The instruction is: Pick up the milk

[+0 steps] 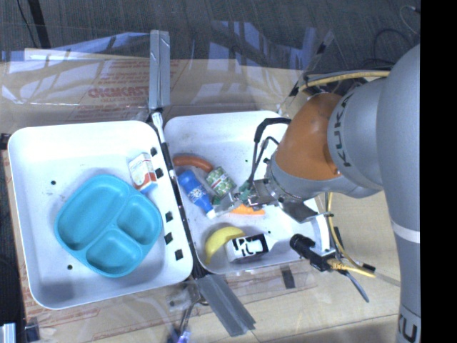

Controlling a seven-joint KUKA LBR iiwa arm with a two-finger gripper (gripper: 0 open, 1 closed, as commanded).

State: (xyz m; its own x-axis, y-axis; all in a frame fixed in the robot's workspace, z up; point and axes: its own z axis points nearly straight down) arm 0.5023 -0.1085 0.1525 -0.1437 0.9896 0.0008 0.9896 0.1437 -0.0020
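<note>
**Gripper low in right bin, milk in left**

Fingers hidden under the wrist; state impossible to tell. Gripper [251, 191] down among a can [221, 181], blue bottle [194, 191] and carrot [249, 209]. Further left, milk carton [141, 170] beside blue plate [108, 224] in left bin [43, 145].

Wooden bench [86, 84] (plastic-sheeted) before dark carpeted floor [214, 2].

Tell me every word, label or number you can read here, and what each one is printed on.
"KUKA": on the grey arm, read sideways.
Red lettering on the sheet behind the bins: too faint to read.
Milk carton, green can, blue bottle, black-and-white box: print too small or blurred.
</note>
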